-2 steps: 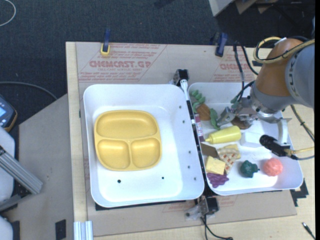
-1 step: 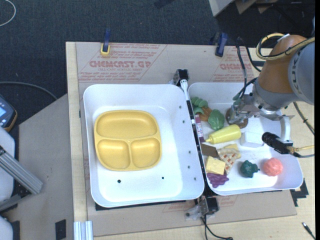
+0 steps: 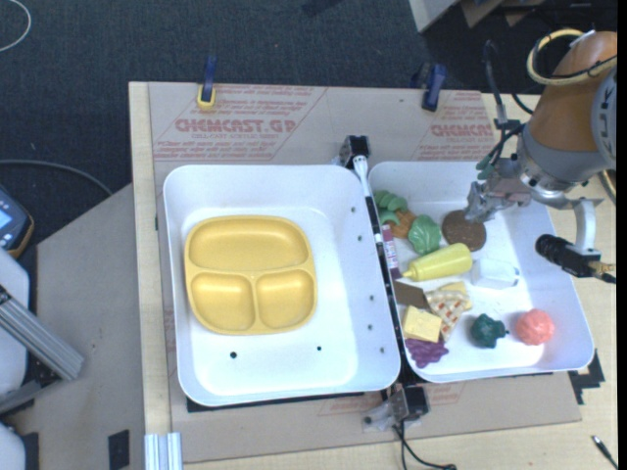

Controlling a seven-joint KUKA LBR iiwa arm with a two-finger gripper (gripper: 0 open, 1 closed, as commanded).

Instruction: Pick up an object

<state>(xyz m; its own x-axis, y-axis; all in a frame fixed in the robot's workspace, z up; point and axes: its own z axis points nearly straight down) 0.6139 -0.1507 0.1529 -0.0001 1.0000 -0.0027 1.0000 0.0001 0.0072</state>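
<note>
- The gripper (image 3: 477, 207) hangs low in the right bin (image 3: 568, 336), just over a brown disc (image 3: 463, 230).
- Its opening I cannot tell, perhaps touching the disc.
- A yellow divided plate (image 3: 252, 273) sits in the left bin (image 3: 196, 360).

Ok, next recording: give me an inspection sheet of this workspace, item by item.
Surface: bench with two white bins.
Job's things: right bin holds toy food: yellow bottle, brown disc, green leafy piece, pink ball, dark green piece.
Clutter: left bin holds a yellow divided tray.
Grippers: gripper low over the brown disc.
Cables: wires by the arm; cable at the bench's front edge.
Surroundings: dark floor.
</note>
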